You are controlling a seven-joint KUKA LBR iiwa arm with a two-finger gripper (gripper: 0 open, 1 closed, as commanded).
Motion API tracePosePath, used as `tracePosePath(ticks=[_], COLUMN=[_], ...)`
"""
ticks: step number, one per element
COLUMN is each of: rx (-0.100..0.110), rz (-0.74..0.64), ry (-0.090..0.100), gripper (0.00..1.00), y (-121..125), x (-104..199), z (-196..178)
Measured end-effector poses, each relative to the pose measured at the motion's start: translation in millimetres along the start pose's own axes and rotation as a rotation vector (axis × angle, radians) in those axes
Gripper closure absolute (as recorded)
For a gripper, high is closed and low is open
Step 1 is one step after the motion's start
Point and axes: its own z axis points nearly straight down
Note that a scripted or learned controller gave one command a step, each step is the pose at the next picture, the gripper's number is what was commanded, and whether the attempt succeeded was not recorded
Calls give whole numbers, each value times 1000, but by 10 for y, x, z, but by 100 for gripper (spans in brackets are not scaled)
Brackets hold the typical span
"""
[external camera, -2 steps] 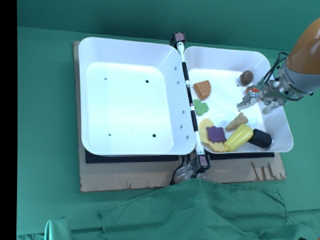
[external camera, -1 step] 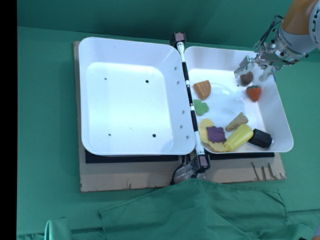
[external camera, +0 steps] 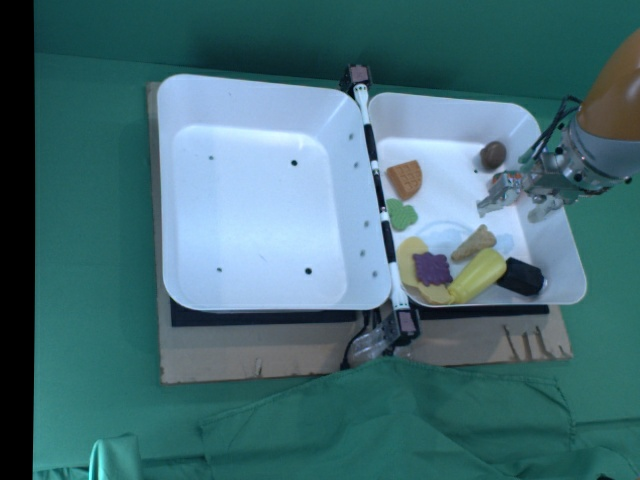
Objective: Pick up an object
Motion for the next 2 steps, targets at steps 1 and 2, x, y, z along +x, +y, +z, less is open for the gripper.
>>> tracePosePath(ticks=[1,2], rx=[-19,3], rz=[-8,-1], ry=[-5,1], gripper=[0,0], y=[300,15], x=[108,1], z=[-1047,-108])
